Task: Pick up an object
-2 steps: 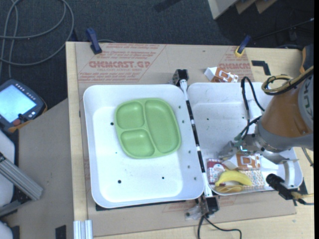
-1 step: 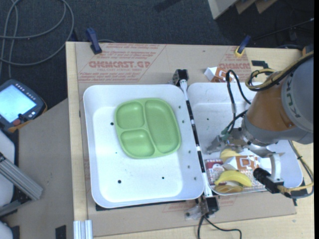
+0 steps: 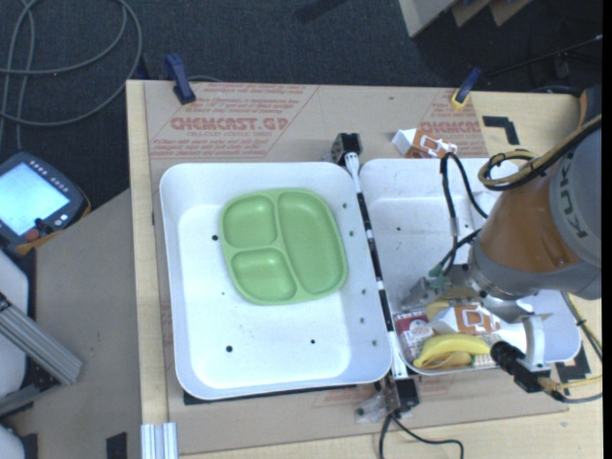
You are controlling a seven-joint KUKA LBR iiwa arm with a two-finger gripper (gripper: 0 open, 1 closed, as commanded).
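My arm (image 3: 535, 228) reaches in over the right bin (image 3: 411, 208), its orange band and grey wrist covering most of that bin's near half. My gripper (image 3: 442, 290) is down low near the bin's near-left corner, but the wrist hides it and I cannot tell its state.

The things I could pick lie in a small heap at the near edge of the right bin. A yellow banana (image 3: 449, 351) lies on its side closest to the near rim, just below the wrist and a little toward the bin's middle. Touching it on the left is a flat red-and-white packet (image 3: 414, 333), pressed toward the divider between the bins. An orange-and-white carton (image 3: 475, 318) sits just behind the banana, partly under my wrist. The gripper hangs just above and behind this heap; I cannot tell whether it touches anything there.

In the left bin (image 3: 191, 304), a green three-compartment plate (image 3: 284, 245) lies flat toward the far half, well apart from my gripper. Outside the right bin, at its far edge on the bench (image 3: 239, 122), a second orange-and-white carton (image 3: 426, 144) rests.
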